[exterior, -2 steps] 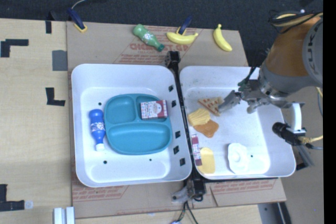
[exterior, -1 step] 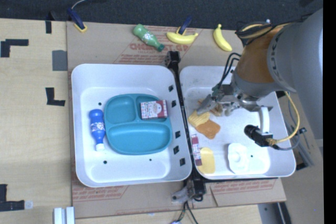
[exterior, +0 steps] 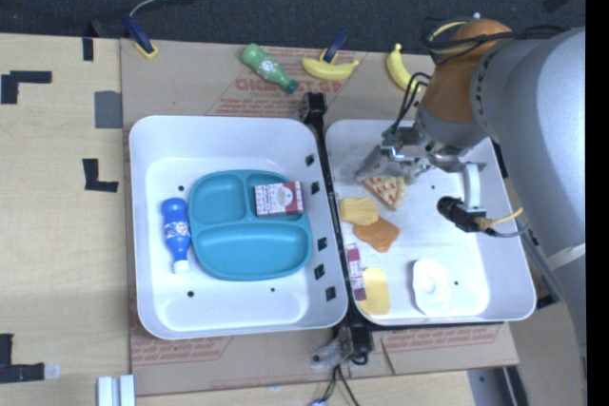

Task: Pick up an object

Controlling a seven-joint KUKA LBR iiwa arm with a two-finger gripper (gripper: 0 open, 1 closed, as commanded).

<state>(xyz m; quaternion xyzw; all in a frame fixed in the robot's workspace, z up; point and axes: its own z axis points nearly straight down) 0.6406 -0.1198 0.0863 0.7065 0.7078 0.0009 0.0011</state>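
My gripper (exterior: 393, 163) hangs low in the upper left part of the right bin (exterior: 495, 295), right over a toy pizza slice (exterior: 387, 192). The slice lies flat on the bin floor, partly under the gripper. Whether anything is held cannot be made out. Just below the slice lie a pale yellow chip (exterior: 359, 210) and an orange piece (exterior: 379, 234). A yellow wedge (exterior: 376, 290), a white lump (exterior: 430, 283) and a small red-and-white bar (exterior: 354, 266) sit near the bin's front.
The left bin (exterior: 152, 147) holds a blue divided plate (exterior: 249, 238) with a red-and-white carton (exterior: 278, 199) on it, and a blue bottle (exterior: 175, 233) beside it. Behind the bins lie a green bottle (exterior: 268, 67) and two bananas (exterior: 330, 67) (exterior: 400, 67). The arm's body (exterior: 542, 128) covers the right bin's right side.
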